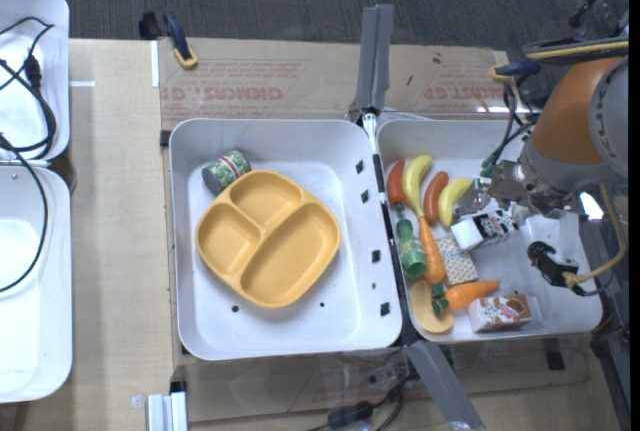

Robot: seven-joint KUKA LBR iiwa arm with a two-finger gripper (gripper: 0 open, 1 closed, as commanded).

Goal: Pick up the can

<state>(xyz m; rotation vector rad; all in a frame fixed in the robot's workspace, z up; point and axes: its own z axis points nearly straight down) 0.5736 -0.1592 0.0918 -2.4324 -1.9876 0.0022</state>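
Can [226, 170] lying on its side in the left bin [190, 309], far-left corner, touching the rim of a yellow divided plate [267, 237]. Claw [490, 211] low over the right bin [560, 319], well apart from the can; finger opening impossible to tell. Around the claw: bananas [418, 177], carrots [470, 293], a small carton [501, 313]. Between bins, raised white walls.

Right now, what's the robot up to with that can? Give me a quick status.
Gripper over the right bin, among the toy food. Can lies in the left bin, touching the yellow tray, not picked up. Divider between the bins lies between them.
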